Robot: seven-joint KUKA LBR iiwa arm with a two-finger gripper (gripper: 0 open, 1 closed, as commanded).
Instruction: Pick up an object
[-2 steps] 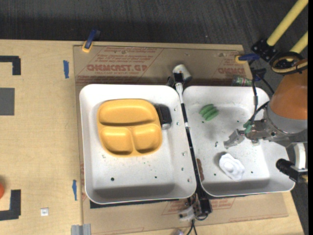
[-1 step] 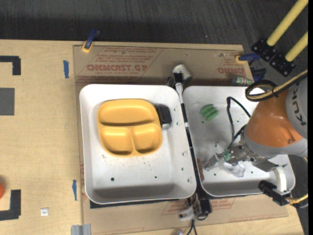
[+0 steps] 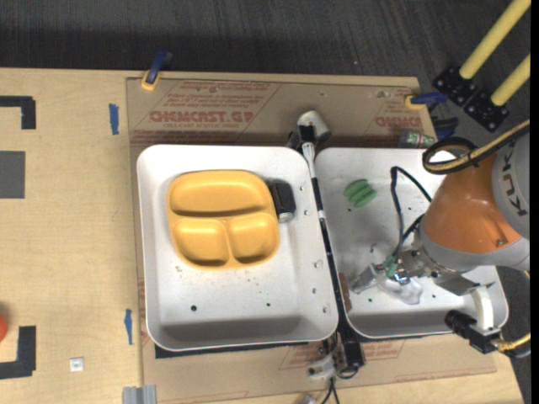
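My gripper is low in the right bin, near its front left part, under the orange wrist band. A small pale crumpled object lies on the bin floor right beside the gripper tip; whether it is touched is unclear. A small green ribbed object rests at the back of the same bin, well apart from the gripper. In the left bin a yellow divided plate lies face up, with a small black object against its right edge.
A black divider with cabling runs between the two bins. Black cables loop from the arm over the right bin. Yellow rods and black clamps stand at the back right. Cardboard lies under the bins.
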